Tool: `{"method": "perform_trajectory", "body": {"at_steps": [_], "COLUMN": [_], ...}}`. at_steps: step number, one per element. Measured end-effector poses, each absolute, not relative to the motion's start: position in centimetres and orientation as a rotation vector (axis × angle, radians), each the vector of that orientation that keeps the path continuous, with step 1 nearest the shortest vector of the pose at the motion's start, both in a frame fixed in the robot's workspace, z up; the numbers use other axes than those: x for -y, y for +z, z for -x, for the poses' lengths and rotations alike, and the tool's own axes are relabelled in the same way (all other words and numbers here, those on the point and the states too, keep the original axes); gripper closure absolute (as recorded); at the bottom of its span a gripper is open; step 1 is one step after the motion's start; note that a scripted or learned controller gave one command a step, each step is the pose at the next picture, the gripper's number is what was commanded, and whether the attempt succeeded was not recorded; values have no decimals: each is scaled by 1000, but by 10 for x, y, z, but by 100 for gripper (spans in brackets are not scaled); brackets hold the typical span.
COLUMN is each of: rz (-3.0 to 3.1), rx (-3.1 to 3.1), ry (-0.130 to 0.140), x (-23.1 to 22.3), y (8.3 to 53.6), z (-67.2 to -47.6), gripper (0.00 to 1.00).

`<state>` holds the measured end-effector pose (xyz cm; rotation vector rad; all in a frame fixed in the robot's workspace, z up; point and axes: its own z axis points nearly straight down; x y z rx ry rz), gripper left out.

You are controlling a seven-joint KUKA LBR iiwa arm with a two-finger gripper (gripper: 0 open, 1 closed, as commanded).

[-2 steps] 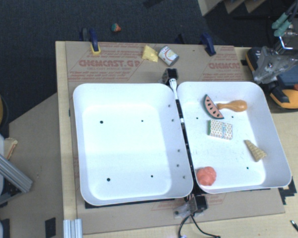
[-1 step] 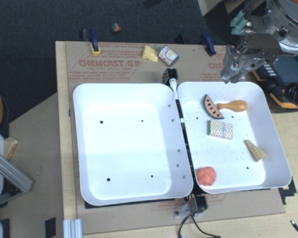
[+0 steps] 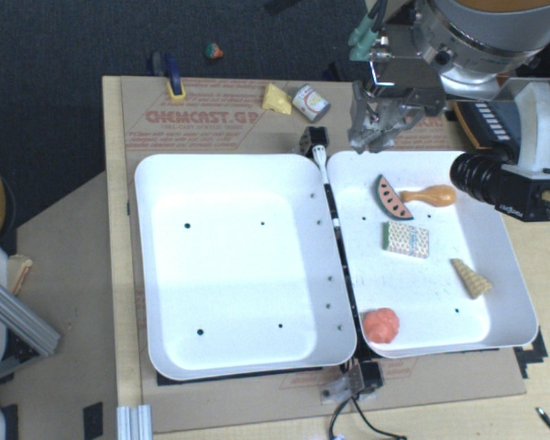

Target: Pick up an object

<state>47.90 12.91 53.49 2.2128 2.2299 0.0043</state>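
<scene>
Gripper [image 3: 378,134]: metallic, above right bin's far rim; finger state cannot be determined.
Right bin [image 3: 504,246]: smooth white plastic.
Contents: watermelon slice [image 3: 393,198], tan gourd [image 3: 430,195], patterned square block [image 3: 406,239], ridged cone [image 3: 472,279], round pink ball [image 3: 380,325].

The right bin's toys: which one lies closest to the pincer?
The watermelon slice, red with a green rind, lies nearest the pincer, at the bin's far end. The patterned block, cone and pink ball lie farther off.
</scene>
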Motion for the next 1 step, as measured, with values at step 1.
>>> {"method": "perform_trajectory", "body": {"at_steps": [1], "rz": [-2215], "rx": [-2226], "ry": [5], "x": [-177], "y": [535], "z": [-479], "gripper": [100]}}
